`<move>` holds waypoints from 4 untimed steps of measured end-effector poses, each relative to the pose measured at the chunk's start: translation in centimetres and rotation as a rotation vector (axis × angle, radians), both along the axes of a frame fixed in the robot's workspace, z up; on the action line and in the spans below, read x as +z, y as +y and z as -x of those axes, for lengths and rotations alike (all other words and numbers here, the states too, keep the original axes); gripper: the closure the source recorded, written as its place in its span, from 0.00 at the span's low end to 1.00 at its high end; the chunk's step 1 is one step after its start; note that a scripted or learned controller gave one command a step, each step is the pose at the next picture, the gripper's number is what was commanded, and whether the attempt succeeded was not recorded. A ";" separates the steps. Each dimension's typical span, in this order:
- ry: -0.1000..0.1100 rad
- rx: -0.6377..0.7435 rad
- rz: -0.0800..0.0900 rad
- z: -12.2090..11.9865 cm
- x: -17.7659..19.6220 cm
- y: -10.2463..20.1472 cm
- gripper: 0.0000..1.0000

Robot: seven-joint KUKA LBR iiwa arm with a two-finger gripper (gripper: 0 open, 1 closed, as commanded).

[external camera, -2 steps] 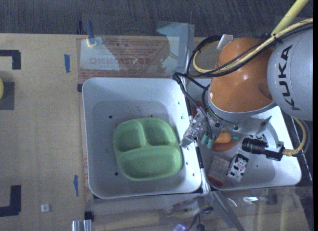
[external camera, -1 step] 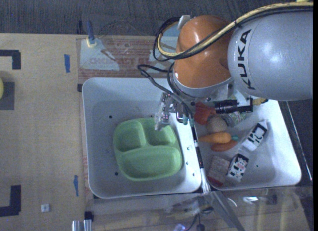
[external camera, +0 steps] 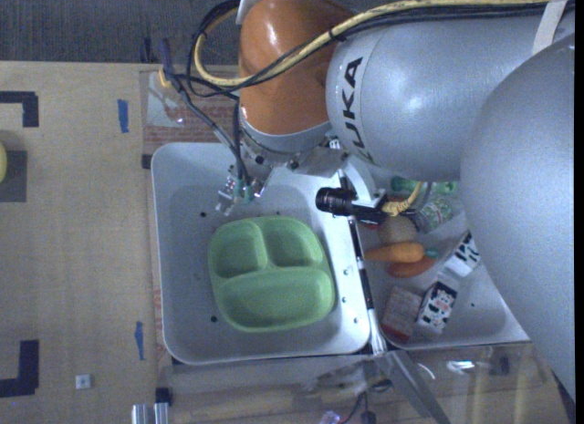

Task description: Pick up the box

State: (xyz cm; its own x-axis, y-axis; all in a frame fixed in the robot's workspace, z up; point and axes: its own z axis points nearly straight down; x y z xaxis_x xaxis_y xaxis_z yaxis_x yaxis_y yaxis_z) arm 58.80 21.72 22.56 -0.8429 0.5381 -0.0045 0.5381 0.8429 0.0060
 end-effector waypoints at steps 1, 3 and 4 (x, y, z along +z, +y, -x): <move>-0.002 -0.090 -0.002 4.3 -12.7 -1.1 1.00; 0.011 -0.476 0.002 10.6 -8.6 -2.5 1.00; 0.006 -0.279 0.001 10.0 0.0 -11.0 1.00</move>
